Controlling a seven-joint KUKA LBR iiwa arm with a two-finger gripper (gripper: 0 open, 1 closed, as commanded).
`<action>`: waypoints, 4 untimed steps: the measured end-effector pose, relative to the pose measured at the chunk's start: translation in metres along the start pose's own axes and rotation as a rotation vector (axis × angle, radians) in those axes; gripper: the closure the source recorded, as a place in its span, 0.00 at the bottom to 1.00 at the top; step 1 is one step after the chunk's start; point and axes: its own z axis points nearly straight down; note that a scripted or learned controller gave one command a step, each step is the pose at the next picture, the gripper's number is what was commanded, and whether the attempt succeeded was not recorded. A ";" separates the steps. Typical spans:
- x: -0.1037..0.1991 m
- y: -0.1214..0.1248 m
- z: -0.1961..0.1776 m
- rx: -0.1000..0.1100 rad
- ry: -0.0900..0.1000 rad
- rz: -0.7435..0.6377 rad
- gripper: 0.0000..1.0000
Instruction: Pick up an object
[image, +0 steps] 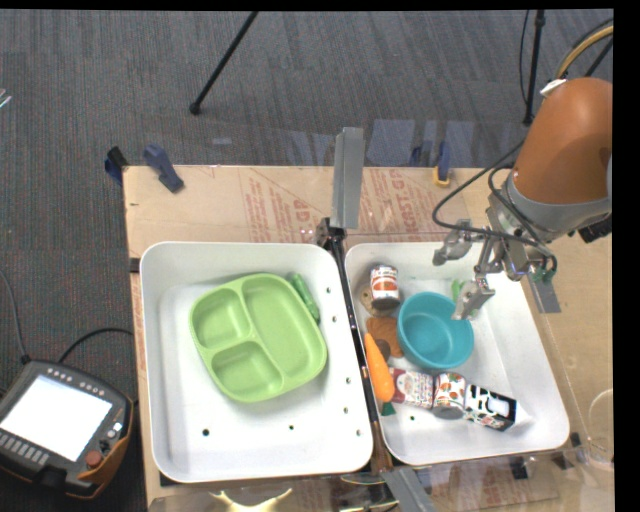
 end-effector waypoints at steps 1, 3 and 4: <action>0.050 0.033 0.130 0.003 -0.012 0.029 0.00; 0.064 0.030 0.131 0.002 -0.007 0.161 0.00; 0.112 0.021 0.122 0.000 -0.052 0.223 0.00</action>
